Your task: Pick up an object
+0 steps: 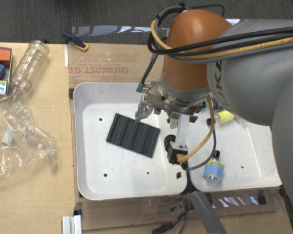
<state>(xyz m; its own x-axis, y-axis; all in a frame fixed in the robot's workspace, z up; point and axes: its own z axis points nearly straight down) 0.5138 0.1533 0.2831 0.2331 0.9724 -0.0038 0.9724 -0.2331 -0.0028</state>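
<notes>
We judge the approach step in hand: the fingers [147,108], state indiscernible, hang above the dark ribbed rectangular plastic panel [133,135]; next comes descent just below them.

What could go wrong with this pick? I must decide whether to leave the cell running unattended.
The hand sits at the upper right edge of the dark ribbed slab, not over its middle, so a grasp there may slip or just tip the slab. The slab lies flat in the left bin, leaving little to grip. Loose cables dangle near the blue-capped object in the right bin and could snag it.
</notes>
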